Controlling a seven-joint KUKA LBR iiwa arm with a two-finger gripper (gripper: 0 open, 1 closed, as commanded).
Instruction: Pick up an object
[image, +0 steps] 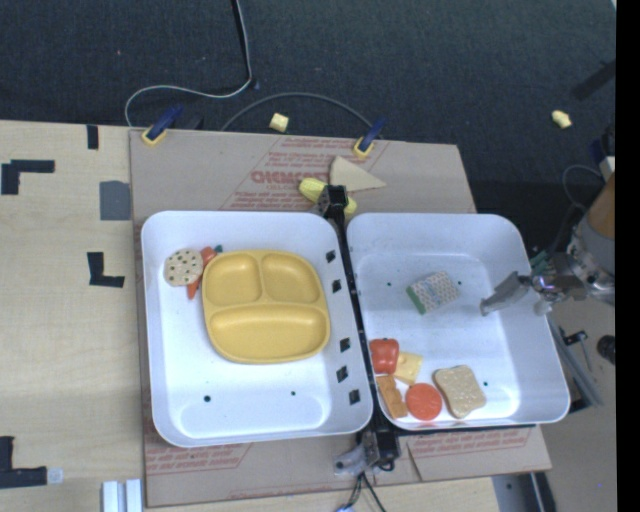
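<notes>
Objects all lying in bins, none lifted: grey sponge block (434, 292) nearest, mid right bin (500, 240). Am hovering gripper (492, 302) low over bin's right side, holding nothing; finger spread unclear. Grasp, lift remaining.

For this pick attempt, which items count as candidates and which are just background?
Candidates, right bin: sponge block, red pepper, tomato, bread slice; hand nearby.
Background: yellow divided plate, cookie, cardboard sheet, clamps.
</notes>
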